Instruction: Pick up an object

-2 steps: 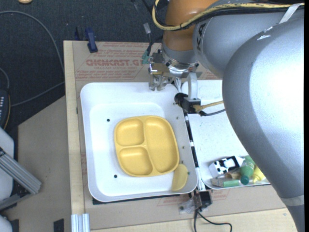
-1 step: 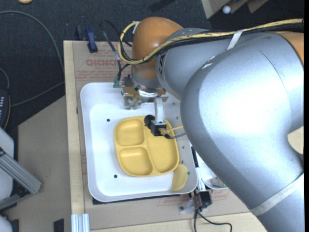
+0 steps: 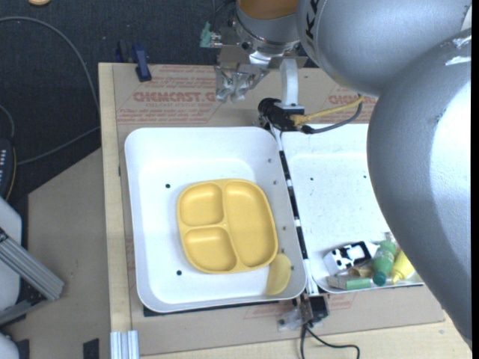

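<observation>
The yellow divided plate (image 3: 227, 226) lies in the middle of the left bin (image 3: 150, 200), white floor open around it, a yellow scrap (image 3: 279, 277) at its lower right. The end effector (image 3: 234, 85) hangs above the bin's top edge over the worktop (image 3: 120, 126), well apart from the plate, fingers slightly spread, pinching nothing.

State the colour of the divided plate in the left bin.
Yellow. The divided plate shows best in the camera view, lying in the white left bin.
</observation>
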`<action>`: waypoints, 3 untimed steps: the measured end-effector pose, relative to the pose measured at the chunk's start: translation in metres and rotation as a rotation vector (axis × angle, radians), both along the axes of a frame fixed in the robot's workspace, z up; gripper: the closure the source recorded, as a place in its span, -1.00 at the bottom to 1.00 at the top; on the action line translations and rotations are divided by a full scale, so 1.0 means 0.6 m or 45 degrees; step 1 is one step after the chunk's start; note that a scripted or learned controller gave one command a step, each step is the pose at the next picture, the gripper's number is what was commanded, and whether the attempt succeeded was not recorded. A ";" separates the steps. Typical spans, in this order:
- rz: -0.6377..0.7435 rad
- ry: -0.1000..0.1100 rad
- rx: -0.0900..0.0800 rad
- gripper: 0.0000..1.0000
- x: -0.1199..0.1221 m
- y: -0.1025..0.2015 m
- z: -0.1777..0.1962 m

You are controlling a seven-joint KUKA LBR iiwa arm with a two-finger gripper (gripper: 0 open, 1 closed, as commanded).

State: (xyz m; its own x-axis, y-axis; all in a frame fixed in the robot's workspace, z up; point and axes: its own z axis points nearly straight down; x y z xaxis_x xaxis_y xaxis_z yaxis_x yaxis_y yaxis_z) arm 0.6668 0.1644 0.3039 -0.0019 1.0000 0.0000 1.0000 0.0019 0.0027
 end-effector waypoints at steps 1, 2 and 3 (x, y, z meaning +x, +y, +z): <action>-0.005 0.005 0.000 1.00 -0.089 0.002 -0.298; -0.003 0.009 -0.002 1.00 -0.153 0.092 -0.324; -0.003 0.005 0.001 1.00 -0.131 0.092 -0.360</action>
